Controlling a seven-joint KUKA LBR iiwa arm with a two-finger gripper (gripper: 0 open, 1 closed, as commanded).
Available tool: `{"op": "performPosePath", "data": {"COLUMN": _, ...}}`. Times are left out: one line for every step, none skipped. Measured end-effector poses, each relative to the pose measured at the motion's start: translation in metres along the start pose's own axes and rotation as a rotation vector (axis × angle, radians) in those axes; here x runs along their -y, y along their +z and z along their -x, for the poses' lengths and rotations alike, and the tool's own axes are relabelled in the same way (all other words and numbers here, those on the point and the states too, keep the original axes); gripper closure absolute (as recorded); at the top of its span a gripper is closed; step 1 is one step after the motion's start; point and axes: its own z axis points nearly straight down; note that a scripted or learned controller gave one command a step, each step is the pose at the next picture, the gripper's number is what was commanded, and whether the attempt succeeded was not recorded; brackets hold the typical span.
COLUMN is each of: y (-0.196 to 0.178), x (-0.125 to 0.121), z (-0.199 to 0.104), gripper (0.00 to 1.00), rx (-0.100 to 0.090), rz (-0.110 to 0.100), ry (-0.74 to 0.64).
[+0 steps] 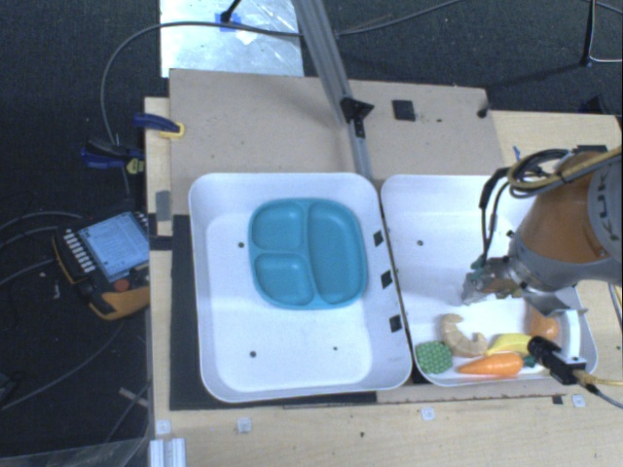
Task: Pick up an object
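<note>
Hovering at lower right, our tool [484, 285] sits just above the toys [484, 350] in the right bin [428, 222]; its grip we cannot tell, so next we judge a descent onto one.

A tan counter [273, 125] stands on dark carpeted floor [68, 56]. A grey metal pole [326, 56] slants across its top edge. Beyond the counter lies a shiny silver sheet [229, 22] with a strip of blue tape [232, 22]. Black cables [467, 8] trail over the floor. To the left sit clamps [122, 149] and a handheld control pad [107, 261] with a lit screen.
</note>
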Motion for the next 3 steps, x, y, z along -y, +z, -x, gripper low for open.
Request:
{"op": "performPosePath", "data": {"y": -0.061, "x": 0.003, "z": 0.005, "gripper": 1.00, "rx": 0.000, "rz": -0.005, "ry": -0.002}}
{"op": "performPosePath", "data": {"y": -0.113, "x": 0.000, "z": 0.006, "gripper": 1.00, "rx": 0.000, "rz": -0.004, "ry": -0.003}}
{"op": "performPosePath", "data": {"y": -0.125, "x": -0.003, "z": -0.053, "gripper": 1.00, "rx": -0.004, "rz": -0.008, "ry": -0.010}}
